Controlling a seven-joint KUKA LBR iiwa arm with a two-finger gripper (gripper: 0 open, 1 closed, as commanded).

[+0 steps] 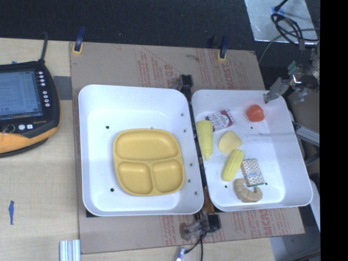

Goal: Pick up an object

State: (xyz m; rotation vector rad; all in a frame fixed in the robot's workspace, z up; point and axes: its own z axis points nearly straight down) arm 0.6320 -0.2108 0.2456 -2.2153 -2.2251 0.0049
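Observation:
The right bin (293, 162) holds several toy foods. A red tomato (255, 113) lies near its far right corner, with a red and white packet (220, 119) to its left. A yellow squeeze bottle (204, 137) lies along the bin's left wall. Nearby are a pale yellow lump (229, 141), a corn cob (232, 165), a small printed box (252, 172) and a tan pastry (247, 191). My gripper (271, 96) hangs at the bin's far right rim, just up and right of the tomato and apart from it. Nothing is seen in it.
The left bin (95, 145) holds a yellow divided plate (148, 161). A tablet pendant (24, 105) lies on the bench at the left. Cables (288, 26) and arm hardware (302, 78) crowd the far right. Clamps (79, 39) pin the cardboard underlay.

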